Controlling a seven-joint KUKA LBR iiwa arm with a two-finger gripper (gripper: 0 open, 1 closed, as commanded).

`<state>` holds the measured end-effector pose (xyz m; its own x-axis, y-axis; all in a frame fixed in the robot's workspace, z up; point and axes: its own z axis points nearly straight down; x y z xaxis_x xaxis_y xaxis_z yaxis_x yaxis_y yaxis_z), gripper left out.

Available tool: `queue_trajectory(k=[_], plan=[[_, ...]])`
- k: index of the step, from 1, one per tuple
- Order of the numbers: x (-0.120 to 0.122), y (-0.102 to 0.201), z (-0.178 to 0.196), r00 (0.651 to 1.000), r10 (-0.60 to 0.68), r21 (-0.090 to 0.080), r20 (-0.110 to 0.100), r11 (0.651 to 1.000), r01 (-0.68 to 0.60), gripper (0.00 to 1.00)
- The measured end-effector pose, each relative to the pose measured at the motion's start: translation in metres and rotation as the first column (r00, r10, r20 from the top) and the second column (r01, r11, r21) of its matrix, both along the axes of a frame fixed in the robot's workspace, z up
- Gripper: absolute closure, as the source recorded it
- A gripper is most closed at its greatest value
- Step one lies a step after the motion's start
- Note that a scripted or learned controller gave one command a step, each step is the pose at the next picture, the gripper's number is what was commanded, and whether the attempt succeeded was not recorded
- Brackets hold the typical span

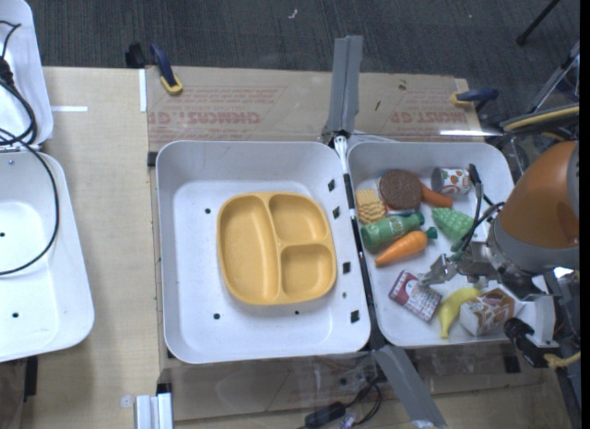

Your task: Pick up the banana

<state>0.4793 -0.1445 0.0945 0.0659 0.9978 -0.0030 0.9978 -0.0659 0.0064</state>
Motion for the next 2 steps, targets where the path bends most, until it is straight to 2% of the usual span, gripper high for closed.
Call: queue_trajectory(k=[1, 2], plan=[[-0.002, -0.017, -0.003, 0.999, -0.036, 0.003, -0.007, 0.999, 0.036, 0.00], [-0.002, 0.013, 0.096, 0.968, -0.252, 0.001, -0.007, 0.968, 0.252, 0.00]])
